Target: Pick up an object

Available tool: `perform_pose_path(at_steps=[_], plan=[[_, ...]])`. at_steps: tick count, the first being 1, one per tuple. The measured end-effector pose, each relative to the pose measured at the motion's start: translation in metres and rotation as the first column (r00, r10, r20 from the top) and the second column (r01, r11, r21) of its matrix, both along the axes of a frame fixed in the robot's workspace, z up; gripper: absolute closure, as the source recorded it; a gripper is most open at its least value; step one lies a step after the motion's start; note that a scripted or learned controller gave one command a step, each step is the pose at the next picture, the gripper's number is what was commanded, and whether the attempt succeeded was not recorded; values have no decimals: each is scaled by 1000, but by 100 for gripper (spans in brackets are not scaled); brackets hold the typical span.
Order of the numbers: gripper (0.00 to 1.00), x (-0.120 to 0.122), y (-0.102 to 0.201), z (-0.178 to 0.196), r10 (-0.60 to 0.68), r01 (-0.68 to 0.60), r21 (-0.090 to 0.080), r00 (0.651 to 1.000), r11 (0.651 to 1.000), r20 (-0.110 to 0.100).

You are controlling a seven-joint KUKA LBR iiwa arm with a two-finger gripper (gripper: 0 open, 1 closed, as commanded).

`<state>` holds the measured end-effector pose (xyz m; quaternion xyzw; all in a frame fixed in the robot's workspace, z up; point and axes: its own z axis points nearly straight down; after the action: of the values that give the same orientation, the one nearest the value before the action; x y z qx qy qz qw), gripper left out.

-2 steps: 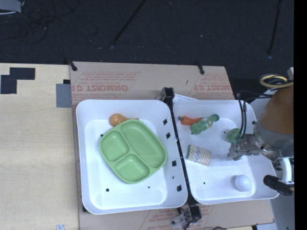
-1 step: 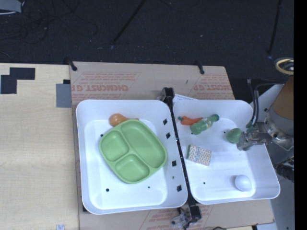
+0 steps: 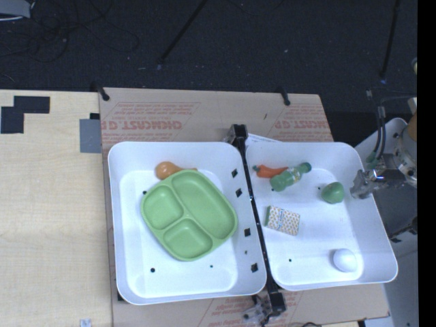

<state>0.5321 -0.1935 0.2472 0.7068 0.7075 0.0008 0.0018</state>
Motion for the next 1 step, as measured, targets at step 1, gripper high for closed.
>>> perform_pose_path(at_steps=[1], plan=[[100,0,-1,20,0,0,2,1000,1000,-4]])
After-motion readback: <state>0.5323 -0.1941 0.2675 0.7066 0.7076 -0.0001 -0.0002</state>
